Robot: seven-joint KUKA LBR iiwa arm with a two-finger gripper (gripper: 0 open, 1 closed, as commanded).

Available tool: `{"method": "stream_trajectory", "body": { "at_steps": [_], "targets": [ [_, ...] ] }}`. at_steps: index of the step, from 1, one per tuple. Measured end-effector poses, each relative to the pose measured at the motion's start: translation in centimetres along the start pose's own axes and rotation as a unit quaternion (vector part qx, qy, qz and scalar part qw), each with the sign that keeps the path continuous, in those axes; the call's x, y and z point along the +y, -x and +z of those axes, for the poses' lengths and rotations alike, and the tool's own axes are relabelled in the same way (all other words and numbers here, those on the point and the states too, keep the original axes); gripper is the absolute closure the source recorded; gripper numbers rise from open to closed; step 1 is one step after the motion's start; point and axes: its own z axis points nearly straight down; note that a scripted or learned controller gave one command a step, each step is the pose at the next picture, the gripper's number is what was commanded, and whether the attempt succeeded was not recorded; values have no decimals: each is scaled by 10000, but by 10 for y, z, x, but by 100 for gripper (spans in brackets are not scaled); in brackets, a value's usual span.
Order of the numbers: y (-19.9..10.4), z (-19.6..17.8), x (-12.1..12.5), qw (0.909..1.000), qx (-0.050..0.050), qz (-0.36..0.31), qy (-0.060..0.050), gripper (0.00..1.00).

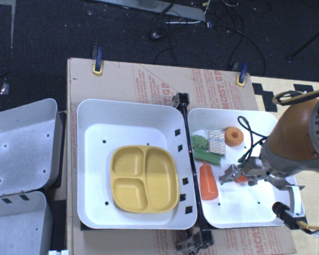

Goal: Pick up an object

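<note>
Two white bins sit side by side: the left bin (pixel 93 147) holds a yellow divided plate (pixel 144 178), the right bin (pixel 262 211) a carrot (pixel 208 181), orange ring (pixel 234 136) and the gripper (pixel 227 176), spread open.

Slanted overhead view of both bins (pixel 89 125)

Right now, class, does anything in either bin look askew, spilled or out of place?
Nothing looks spilled or damaged. The yellow divided plate lies flat in the left bin. In the right bin the carrot, green vegetable, speckled block and orange ring lie loosely, near the gripper.
</note>
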Motion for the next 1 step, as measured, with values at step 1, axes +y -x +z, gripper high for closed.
{"method": "stream_trajectory", "body": {
  "at_steps": [1],
  "targets": [
    [0, -13, 2, 10000, -9, 4, 31, 100]
  ]
}}
